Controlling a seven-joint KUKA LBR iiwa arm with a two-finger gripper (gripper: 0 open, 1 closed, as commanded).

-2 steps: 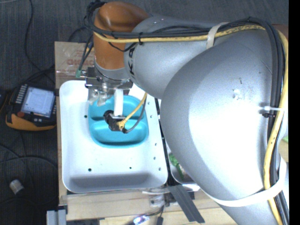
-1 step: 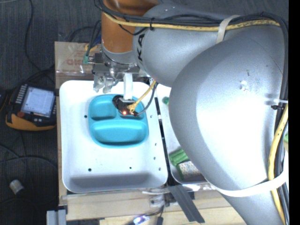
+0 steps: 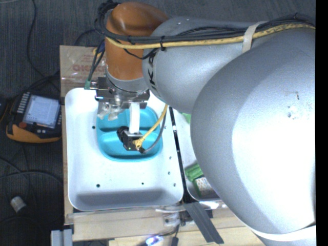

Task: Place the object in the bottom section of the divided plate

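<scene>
Dark grey carpet [image 3: 31,40] with loose cables surrounds the bench, and a handheld pendant [image 3: 36,114] with a lit screen lies on the floor at 9 o'clock of the left bin [image 3: 118,191]. That white bin holds a blue divided plate [image 3: 110,148], set toward the bin's 12 o'clock end and roughly centred across it. The arm [image 3: 246,117] comes in from 3 o'clock, bulky and grey, covering most of the right bin [image 3: 185,186]. Its orange band [image 3: 130,32] sits at 12 o'clock of the plate. The gripper [image 3: 114,111] hangs over the plate's 12 o'clock section, close to its surface. Whether it is apart, together or clamped on anything I cannot tell. The plate's 6 o'clock section shows bare blue. A green packet [image 3: 196,173] peeks out in the right bin, at 3 o'clock of the plate. A printed brown board [image 3: 77,63] lies at 12 o'clock of the left bin.
</scene>
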